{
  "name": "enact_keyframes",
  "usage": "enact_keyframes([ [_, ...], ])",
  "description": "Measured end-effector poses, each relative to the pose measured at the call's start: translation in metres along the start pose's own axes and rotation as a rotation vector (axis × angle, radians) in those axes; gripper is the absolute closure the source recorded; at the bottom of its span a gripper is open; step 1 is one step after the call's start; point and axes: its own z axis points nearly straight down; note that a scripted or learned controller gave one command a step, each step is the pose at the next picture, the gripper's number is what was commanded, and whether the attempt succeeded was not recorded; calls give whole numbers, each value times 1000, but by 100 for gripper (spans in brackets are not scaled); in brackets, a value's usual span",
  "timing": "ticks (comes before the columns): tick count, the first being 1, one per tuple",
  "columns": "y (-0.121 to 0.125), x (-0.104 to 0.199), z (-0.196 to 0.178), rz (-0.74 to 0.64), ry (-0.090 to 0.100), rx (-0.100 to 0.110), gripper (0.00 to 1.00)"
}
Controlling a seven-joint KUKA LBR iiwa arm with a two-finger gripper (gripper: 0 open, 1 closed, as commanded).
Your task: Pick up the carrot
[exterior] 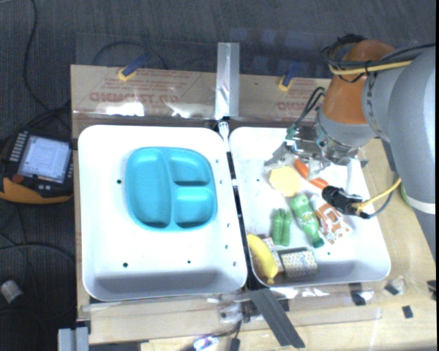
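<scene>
At the lower edge of the right bin (366, 262) lie a yellow banana (262, 257) and, just beside it, a grey-speckled block (296, 262). Above them sit a small green piece (280, 226) and a green bottle (306, 220) lying on a slant, with an orange-and-white packet (334, 221) to their right. Higher up is a pale yellow disc (284, 180), and just right of it the carrot (307, 175) — a thin orange stick lying slantwise in the upper middle of that bin. The gripper (307, 152) hangs right over the carrot's upper end; whether its fingers are spread or closed I cannot tell, since the wrist hides them. A black fitting with a yellow cable (377, 199) crosses just right of the carrot.

The left bin (102, 262) holds a blue divided tray (171, 186). Both bins rest on a brown board (154, 90) over dark carpet (44, 42); at far left lies a handheld pendant (35, 165) with a lit screen.
</scene>
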Motion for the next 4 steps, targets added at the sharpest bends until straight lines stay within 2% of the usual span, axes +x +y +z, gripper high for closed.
enact_keyframes([
  [1,10,15,58,-92,-3,-12,0],
  [2,49,-76,-40,-86,-4,-2,0],
  [3,49,-75,-40,-86,-4,-2,0],
  [4,28,-2,-31,-378,0,-2,0],
])
